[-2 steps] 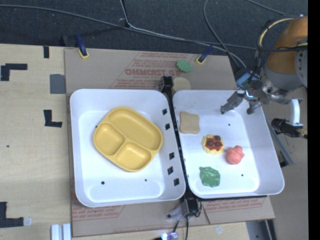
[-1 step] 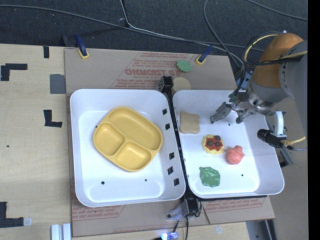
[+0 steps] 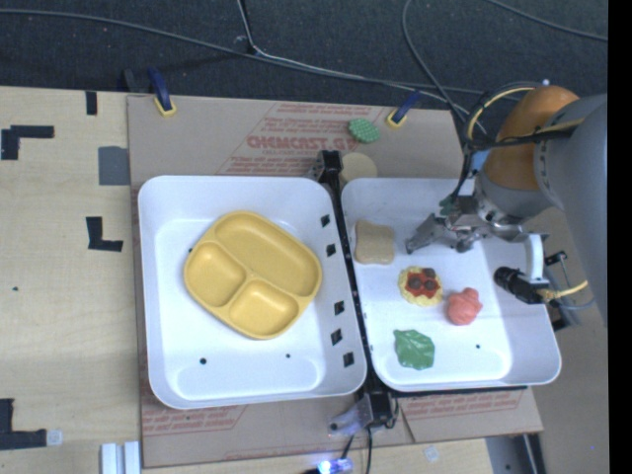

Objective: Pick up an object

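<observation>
The gripper sits in the upper right part of the frame, above the upper half of the right bin, with the grey arm and its orange band behind it at the right edge. Its two dark fingers splay apart with nothing between them, and whether their tips touch the bin floor cannot be told. The beige bread piece lies to the left of the gripper, near the divider. Below the gripper lie the small yellow tart, the red object and the green leafy piece. The left bin holds a yellow divided tray
</observation>
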Tool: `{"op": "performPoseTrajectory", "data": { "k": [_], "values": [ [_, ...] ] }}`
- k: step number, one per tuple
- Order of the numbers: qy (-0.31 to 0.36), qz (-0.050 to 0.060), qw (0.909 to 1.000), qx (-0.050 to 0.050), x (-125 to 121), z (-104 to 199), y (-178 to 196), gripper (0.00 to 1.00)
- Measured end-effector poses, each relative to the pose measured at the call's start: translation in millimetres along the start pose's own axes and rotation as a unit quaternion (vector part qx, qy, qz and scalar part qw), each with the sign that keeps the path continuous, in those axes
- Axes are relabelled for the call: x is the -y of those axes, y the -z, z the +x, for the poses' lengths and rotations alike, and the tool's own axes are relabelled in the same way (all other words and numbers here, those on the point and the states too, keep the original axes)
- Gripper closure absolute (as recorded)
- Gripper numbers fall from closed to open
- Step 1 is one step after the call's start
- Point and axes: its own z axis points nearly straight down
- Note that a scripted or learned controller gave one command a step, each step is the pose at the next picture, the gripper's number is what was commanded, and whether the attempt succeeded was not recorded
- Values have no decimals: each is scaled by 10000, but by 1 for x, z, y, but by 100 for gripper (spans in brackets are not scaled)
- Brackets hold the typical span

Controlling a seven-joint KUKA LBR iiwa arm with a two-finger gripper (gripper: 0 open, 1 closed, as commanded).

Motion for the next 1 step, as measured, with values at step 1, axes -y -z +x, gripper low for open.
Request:
{"op": "performPoseTrajectory", "data": {
  "k": [1],
  "values": [
    [6,-16,10000,10,-1,0,13,100]
  ]
}}
